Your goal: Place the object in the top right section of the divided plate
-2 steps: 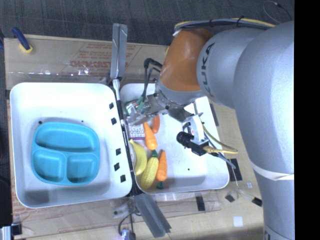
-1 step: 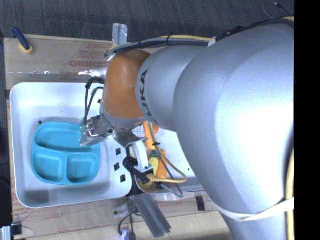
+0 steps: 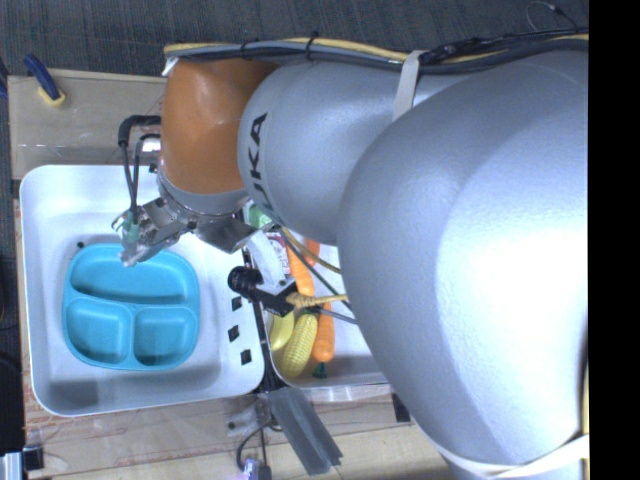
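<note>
At the near right, a yellow corn cob (image 3: 297, 336) and an orange carrot (image 3: 324, 336) lie together in the right bin (image 3: 300, 383), partly hidden by the arm (image 3: 420, 218). Left of them, a blue divided plate (image 3: 130, 306) sits in the left bin (image 3: 50, 268). The gripper (image 3: 135, 243) hovers over the plate's far edge; whether it is open or holding anything cannot be told.

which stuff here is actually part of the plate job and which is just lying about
Part of the job:
- blue divided plate in the left bin
- gripper, over the plate's upper rim; whether it holds anything is unclear

Just lying about:
- yellow corn, orange carrot in the right bin
- blue clamp on the bench's far left corner
</note>
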`<state>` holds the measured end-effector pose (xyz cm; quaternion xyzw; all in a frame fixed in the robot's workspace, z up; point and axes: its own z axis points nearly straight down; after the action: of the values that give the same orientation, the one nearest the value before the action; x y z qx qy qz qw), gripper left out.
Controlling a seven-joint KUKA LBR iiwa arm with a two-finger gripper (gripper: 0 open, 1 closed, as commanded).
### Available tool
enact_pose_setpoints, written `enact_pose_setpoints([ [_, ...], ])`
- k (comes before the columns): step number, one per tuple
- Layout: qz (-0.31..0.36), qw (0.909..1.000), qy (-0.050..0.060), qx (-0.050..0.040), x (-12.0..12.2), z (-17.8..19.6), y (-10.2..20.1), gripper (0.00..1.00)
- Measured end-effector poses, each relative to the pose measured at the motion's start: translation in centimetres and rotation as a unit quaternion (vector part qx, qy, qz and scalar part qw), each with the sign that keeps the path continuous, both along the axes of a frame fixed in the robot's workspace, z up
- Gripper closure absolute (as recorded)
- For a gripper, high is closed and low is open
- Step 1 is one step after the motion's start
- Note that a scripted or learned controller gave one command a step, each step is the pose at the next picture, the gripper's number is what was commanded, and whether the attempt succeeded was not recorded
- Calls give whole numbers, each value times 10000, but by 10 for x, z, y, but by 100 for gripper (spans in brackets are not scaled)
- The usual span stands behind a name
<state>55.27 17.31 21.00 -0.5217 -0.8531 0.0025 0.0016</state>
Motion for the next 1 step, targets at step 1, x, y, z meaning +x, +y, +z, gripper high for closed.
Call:
enact_pose_setpoints([
  [1,-1564,9877,27,-20,-18,-83,-8,100],
])
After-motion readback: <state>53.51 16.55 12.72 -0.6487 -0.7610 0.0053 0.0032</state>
